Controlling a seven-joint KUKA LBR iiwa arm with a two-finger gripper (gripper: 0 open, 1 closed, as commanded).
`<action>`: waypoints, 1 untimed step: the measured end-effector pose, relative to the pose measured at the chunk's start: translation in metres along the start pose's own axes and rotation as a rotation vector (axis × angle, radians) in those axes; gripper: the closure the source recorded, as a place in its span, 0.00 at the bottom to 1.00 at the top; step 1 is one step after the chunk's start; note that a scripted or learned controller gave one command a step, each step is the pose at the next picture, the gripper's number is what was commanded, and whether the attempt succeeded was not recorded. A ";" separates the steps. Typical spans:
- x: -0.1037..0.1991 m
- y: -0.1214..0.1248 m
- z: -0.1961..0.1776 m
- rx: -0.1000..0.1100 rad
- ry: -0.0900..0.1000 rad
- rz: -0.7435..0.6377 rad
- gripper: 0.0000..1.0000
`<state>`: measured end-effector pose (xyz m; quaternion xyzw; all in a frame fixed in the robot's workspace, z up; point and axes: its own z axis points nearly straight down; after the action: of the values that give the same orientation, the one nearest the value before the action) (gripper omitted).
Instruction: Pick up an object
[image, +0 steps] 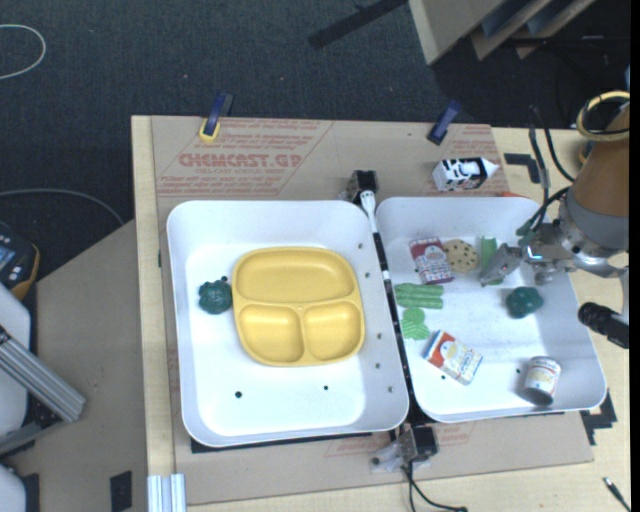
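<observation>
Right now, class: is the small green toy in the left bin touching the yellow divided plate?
Cannot tell. In the camera view the green toy sits right against the left rim of the yellow divided plate, with no plain gap, but contact isn't clearly shown.

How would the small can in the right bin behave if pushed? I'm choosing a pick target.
The small can lies tipped near the right bin's front corner, so it would probably roll. Its rounded side looks smooth, perhaps slippery for the gripper.
</observation>
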<state>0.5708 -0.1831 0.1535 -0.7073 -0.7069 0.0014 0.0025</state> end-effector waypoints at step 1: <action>-0.012 0.007 0.047 -0.018 -0.009 -0.001 0.00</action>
<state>0.5778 -0.1947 0.1061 -0.7069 -0.7073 -0.0017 -0.0073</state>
